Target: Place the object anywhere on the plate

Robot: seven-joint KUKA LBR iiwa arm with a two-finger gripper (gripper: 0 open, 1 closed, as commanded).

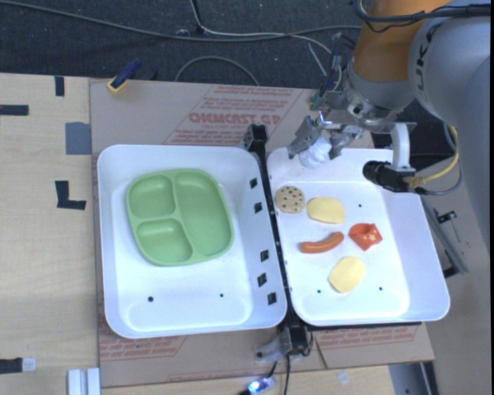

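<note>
White bin [395, 299]: green plate [179, 216] (three compartments).

Red printing runs across the cardboard sheet [230, 113] under the bins, upper middle of the frame. Its large line seems to read "CHEMCAST GP"; the smaller lines are illegible.

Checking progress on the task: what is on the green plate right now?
Nothing lies on the green plate; its three compartments show bare. The cookie and other food items sit in the right bin. The bin floor beneath the plate is covered.

Green 3-compartment plate [179, 216] flat in left bin; white object [317, 152] btwn jaws.
</note>
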